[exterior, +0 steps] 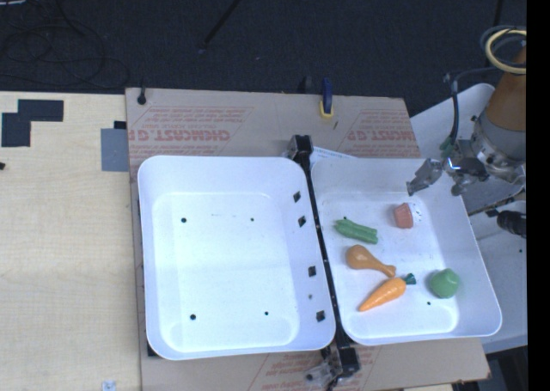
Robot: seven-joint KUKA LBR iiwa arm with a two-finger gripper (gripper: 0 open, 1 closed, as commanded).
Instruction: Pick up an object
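Right bin (481, 316) holds five items, one of each. Nearest the front wall: orange carrot (383, 293) with green top, lying at a slant; green round item (444, 283) just beside it toward the right wall. Next back: tan pear-shaped gourd (369, 259), close above the carrot, possibly touching, view too coarse to say. Then green pod (356, 229) near the divider, and small red-pink chunk (404, 216) well apart from the others with bare floor all round. Left bin (155, 209): one, white floor open across its width. Claw (427, 176) hangs over the right bin's far right corner, nothing between its fingers; spread cannot be told. Desk (60, 252) at left.
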